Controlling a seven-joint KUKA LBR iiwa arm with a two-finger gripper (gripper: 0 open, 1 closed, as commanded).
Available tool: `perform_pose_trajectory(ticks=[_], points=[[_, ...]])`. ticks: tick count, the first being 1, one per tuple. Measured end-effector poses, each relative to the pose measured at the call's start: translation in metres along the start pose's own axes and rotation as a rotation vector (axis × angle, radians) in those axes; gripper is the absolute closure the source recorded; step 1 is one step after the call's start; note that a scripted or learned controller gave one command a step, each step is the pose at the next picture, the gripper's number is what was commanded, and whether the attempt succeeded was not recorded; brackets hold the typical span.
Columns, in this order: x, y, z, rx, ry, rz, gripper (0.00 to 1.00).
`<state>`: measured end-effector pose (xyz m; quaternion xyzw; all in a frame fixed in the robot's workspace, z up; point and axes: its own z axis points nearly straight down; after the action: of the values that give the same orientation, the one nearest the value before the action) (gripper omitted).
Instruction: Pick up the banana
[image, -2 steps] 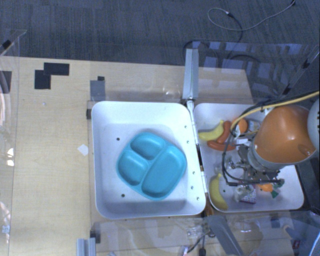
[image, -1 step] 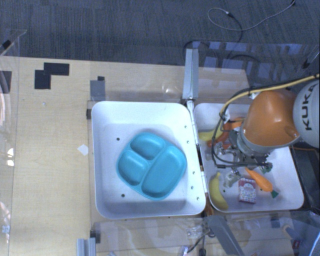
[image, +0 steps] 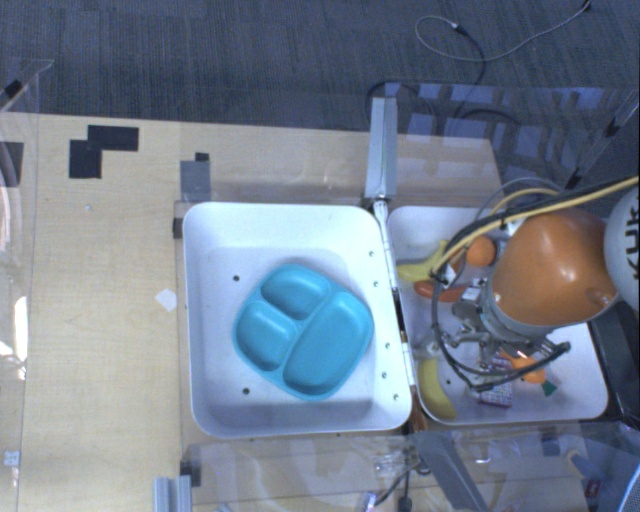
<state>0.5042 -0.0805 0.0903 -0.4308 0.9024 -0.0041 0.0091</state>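
The banana (image: 434, 388) lies in the right bin (image: 596, 395), down at about seven o'clock in that bin, close to the wall next to the left bin (image: 210, 300). It is yellow and curved. The arm (image: 555, 270) hangs over the right bin and its orange band covers much of it. The gripper (image: 488, 352) sits low under the band, just beside the banana at the banana's three o'clock side. Wires and the arm hide the tips, so I cannot tell if it is wide or narrow, and nothing shows held in it.

A banana is light, I think. It is a bit soft, so a hard squeeze could squash it. Its skin is smooth and may slip. The best place to take hold looks like the fat middle, squeezing across the short way. Being so near the bin wall could make that tricky.

Now the counting. There are two white bins on the counter (image: 100, 300). There is one banana. There is one blue plate (image: 304, 330) with three parts, in the middle of the left bin. In the right bin there are also some small orange things (image: 436, 290) at about ten o'clock, partly hidden, so I cannot count them well.
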Motion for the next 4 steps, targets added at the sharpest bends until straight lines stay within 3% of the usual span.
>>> perform_pose_trajectory(ticks=[1,2,3,4], points=[[-0.004,-0.003,-0.013,0.009,-0.008,0.003,1.0],[-0.073,0.012,-0.124,-0.009,0.006,0.203,1.0],[-0.096,0.071,-0.095,-0.01,0.008,0.363,1.0],[-0.099,0.078,-0.095,-0.007,0.012,0.949,1.0]])
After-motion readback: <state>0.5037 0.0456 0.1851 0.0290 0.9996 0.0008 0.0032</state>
